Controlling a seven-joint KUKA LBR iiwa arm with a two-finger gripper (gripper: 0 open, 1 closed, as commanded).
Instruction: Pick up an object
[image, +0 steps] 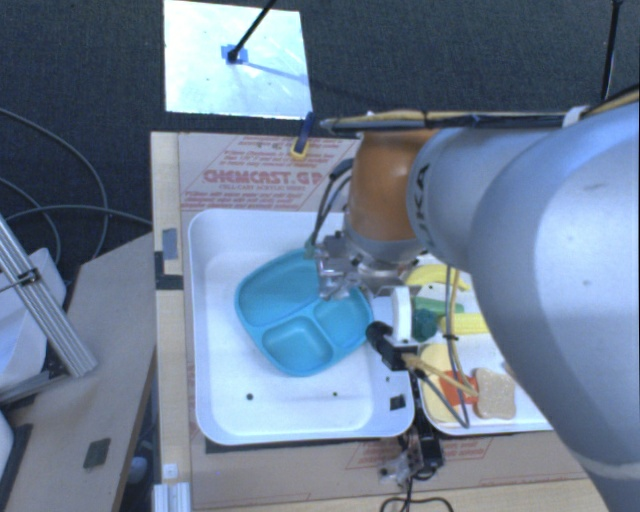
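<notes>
Hand (338, 282) right over the blue divided tray's (300, 325) rim. Can't tell if spread or pinching. Could easily slip off that thin, slick edge.

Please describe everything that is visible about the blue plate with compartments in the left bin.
The blue plate is a light blue, smooth divided tray, plastic by its look, with rounded corners and raised ridges forming at least three compartments, all bare. It lies in the left white bin, towards the bin's right and far side, turned diagonally to the walls. Whether it lies flat or slightly tilted is unclear. The arm's wrist and hand are over its right upper part, hiding that edge; contact cannot be judged.
</notes>
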